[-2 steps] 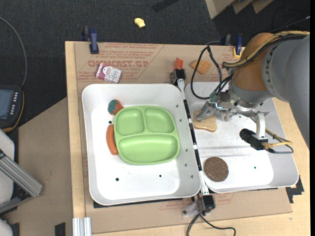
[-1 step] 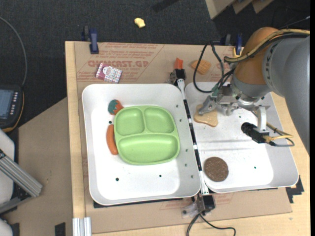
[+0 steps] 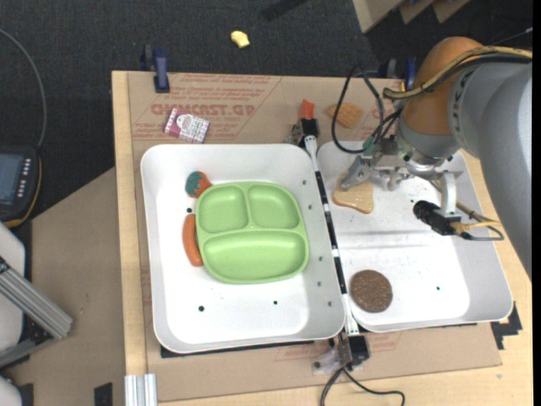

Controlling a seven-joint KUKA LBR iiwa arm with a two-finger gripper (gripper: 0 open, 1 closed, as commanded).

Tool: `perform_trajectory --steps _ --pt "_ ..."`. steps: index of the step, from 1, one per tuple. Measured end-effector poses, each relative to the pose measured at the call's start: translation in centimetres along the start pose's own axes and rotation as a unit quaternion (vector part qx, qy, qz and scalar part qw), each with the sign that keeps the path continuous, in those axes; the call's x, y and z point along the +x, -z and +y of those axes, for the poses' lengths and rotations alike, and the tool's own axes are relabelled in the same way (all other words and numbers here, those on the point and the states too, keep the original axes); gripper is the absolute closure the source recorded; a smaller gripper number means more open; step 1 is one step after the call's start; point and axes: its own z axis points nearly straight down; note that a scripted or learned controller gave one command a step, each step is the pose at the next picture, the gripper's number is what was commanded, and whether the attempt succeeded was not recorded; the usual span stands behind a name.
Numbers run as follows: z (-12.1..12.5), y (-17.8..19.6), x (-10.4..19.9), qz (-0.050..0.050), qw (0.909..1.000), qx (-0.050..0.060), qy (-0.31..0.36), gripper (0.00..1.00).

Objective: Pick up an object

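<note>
Reaching in from three o'clock, my arm (image 3: 494,100) hangs over the right bin (image 3: 473,303), grey with the orange band at the wrist. Both white bins sit side by side on the bench (image 3: 245,100), the left bin (image 3: 169,294) toward nine o'clock of me. In the left bin lies a green tray (image 3: 251,231) with three compartments; an orange sausage (image 3: 192,239) lies touching its nine o'clock edge and a small teal and red piece (image 3: 198,182) sits at its ten o'clock corner. My gripper (image 3: 365,176) is low in the right bin's far end, jaws spread, right above the tan toast (image 3: 356,198), which lies on the bin floor, not between my fingers. A brown cookie (image 3: 371,290) rests at six o'clock of the toast, well apart from it
</note>
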Motion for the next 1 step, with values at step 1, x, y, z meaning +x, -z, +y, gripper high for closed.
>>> perform_trajectory --steps 1 --pt "-0.03 0.03 0.0 0.0 1.0 0.0 0.0 0.0"
